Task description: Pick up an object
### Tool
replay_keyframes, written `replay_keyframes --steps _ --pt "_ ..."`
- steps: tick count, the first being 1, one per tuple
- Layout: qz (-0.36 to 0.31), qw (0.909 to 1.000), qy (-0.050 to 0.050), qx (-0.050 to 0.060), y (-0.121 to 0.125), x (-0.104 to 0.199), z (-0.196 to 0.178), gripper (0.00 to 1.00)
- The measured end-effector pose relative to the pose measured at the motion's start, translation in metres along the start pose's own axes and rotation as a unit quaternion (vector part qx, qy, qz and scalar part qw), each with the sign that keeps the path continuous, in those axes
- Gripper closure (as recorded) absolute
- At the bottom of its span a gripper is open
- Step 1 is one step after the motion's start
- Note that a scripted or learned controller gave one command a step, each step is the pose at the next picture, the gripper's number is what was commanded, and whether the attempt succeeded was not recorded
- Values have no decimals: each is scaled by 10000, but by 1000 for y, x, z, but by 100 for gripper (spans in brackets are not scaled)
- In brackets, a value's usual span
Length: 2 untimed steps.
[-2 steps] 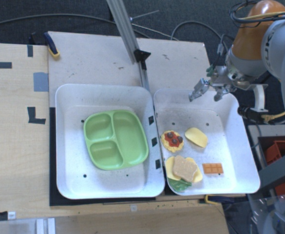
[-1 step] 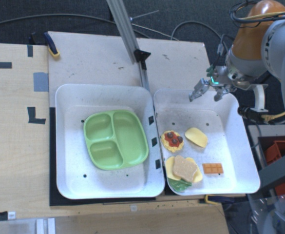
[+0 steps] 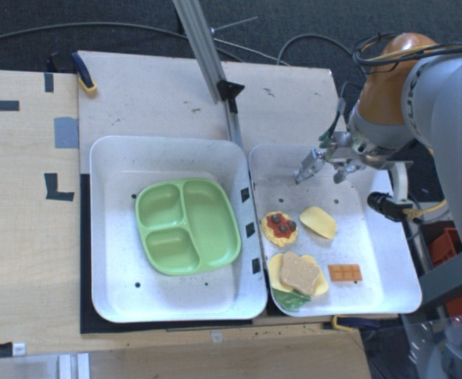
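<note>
- Gripper [image 3: 322, 170] hangs over the right bin's [image 3: 388, 287] far part, metal fingers spread apart, holding nothing.
- Near it lie a pale yellow wedge [image 3: 317, 222], round tart [image 3: 280, 227], layered sandwich [image 3: 298, 276] and ridged orange wafer [image 3: 344, 273].
- Left bin [image 3: 108, 290] carries a glossy green divided tray [image 3: 186, 226].

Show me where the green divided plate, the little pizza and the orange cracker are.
green divided plate [image 3: 188, 226], camera view, on its middle divider.
little pizza [image 3: 280, 227], camera view, on its red topping.
orange cracker [image 3: 344, 273], camera view, on its centre.
</note>
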<state>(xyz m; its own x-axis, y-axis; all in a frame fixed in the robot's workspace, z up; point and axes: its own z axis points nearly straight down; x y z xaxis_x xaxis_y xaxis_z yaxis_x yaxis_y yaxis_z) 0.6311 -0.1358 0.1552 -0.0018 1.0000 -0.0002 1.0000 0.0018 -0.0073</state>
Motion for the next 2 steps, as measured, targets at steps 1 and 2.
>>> replay_keyframes --steps 1,2 --pt "-2 10000 0 -7 0 5 45 0" --pt "-5 10000 -8 -26 0 6 68 0"
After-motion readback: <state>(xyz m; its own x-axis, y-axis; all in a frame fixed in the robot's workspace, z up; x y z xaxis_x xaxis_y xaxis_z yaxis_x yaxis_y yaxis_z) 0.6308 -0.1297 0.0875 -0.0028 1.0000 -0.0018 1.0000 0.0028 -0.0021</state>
